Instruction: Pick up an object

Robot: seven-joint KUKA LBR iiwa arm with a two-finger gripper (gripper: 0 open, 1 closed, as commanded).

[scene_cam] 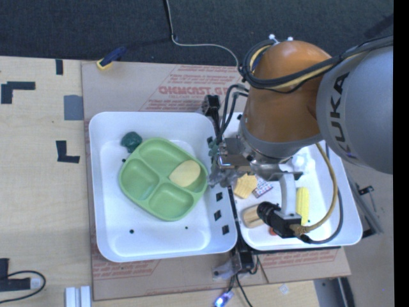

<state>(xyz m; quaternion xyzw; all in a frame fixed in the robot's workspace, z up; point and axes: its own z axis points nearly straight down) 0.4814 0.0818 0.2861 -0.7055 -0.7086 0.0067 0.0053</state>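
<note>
The arm's orange band and grey wrist hang over the right bin [332, 238] and hide most of it. The gripper [250, 183] points down at the bin's left side, just above a tan waffle-like piece [245, 186]. A small pink-and-white item [263, 188] lies next to that piece. A yellow bar [303, 204] lies to the right, and a tan block [252, 217] sits toward the front beside a black part of the arm. In the left bin [105, 190] a green divided plate [160, 181] carries a pale yellow lump [186, 173]. A dark green object [131, 141] rests behind the plate.
A white object [299, 164] peeks out at the back of the right bin under the wrist. Both bins stand on a cardboard sheet [153, 88]. A cable [192, 42] runs across the cardboard's far edge, with a yellow-and-blue clip [110, 57] at the far left.
</note>
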